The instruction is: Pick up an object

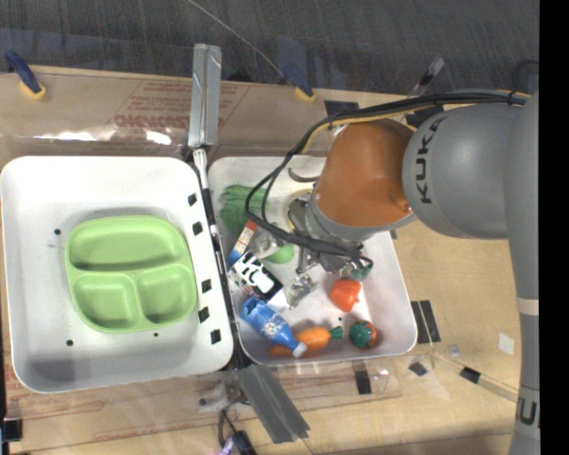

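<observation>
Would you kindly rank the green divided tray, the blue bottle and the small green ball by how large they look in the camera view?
1. Green divided tray, by far the largest.
2. Blue bottle.
3. Small green ball, smallest.
All lie at about the same depth, so the order is safe.

A robotics lab, by every sign. Plain wooden bench carrying two white bins side by side, edges fixed with black tape and blue clamps at 10 and 12 o'clock. Grey industrial arm with an orange band and loose black cables reaching in from 3 o'clock. Toy food and a green divided tray laid out as test pieces. Dark carpet across 12 o'clock.
</observation>
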Robot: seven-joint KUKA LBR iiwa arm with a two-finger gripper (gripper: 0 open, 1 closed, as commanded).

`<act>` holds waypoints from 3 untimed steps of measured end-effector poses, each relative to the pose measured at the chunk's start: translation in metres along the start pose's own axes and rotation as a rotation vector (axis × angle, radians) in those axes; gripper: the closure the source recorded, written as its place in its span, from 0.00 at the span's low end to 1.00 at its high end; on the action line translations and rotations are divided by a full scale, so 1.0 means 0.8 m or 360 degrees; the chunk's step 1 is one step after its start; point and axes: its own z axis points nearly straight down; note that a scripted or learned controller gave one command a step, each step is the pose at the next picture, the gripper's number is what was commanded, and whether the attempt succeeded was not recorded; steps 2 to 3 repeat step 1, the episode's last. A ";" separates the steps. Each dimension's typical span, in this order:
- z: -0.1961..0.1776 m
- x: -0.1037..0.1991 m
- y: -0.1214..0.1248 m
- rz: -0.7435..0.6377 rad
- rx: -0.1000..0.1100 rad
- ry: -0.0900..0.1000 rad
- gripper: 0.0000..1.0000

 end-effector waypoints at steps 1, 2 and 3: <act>0.003 -0.037 -0.021 0.0054 -0.0015 -0.0002 0.00; 0.003 -0.037 -0.021 0.0054 -0.0015 -0.0002 0.00; 0.003 -0.037 -0.021 0.0054 -0.0015 -0.0002 0.00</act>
